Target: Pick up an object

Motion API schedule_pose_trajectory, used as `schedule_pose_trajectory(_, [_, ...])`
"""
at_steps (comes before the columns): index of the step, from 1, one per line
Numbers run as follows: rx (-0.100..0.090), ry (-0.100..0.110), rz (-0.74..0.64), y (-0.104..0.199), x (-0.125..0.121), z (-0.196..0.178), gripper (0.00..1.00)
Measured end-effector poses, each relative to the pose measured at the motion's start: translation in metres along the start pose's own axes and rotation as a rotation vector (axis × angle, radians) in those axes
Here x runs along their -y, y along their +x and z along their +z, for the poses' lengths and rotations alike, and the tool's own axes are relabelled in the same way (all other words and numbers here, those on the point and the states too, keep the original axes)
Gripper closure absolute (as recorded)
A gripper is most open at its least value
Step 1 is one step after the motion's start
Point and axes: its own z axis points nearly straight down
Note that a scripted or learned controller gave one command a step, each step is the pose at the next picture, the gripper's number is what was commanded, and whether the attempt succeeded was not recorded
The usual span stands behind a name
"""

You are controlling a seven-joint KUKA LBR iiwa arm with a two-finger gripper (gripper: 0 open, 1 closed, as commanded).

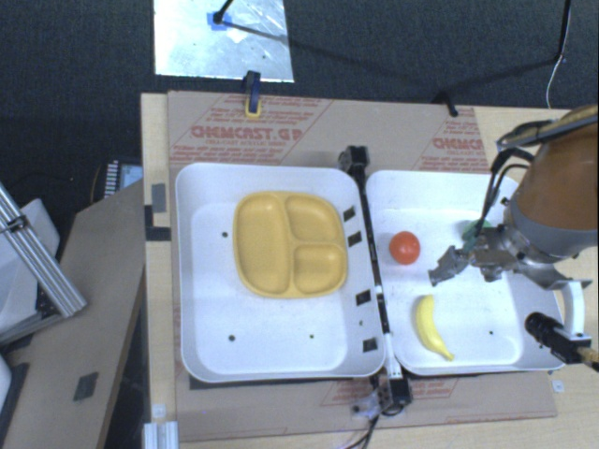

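Note:
The right bin (421,190) holds a small red-orange round fruit (404,247) near its left side and a yellow banana (431,326) towards the front. A bit of something green (468,228) peeks out beside the arm at mid-bin. My gripper (447,267) reaches in from the right. It hangs over the bin's middle, just right of the round fruit and above the banana's top end. I see nothing held in it.
The left bin (201,344) carries a yellow divided plate (288,243). A black divider (367,251) with clips runs between the bins. The arm's grey and orange body (552,195) covers the right bin's right part.

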Motion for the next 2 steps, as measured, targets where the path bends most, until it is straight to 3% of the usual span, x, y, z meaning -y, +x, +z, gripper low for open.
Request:
schedule_pose_trajectory(1, [0.001, -0.012, -0.002, 0.0, -0.002, -0.006, 0.0])
schedule_pose_trajectory(2, [0.001, -0.008, 0.0, 0.0, 0.004, 0.039, 0.0])
